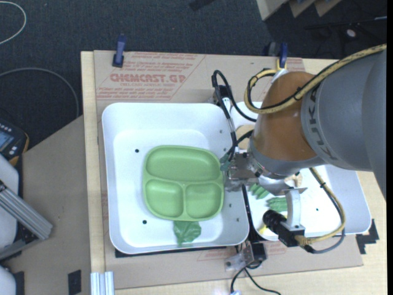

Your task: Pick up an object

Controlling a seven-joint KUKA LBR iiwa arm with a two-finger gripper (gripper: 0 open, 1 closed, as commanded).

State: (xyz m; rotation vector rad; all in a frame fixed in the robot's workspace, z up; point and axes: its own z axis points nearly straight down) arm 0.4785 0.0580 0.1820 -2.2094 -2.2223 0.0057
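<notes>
A green plate (183, 183) with three parts lies flat in the left bin (116, 158). A small soft green thing (187, 231) sits just below it. The claw (232, 172) is at the plate's right edge. I cannot tell how the claw stands. The plate looks light, stiff and smooth, so it may slip. Its raised rim looks like the best place to pinch.
</notes>
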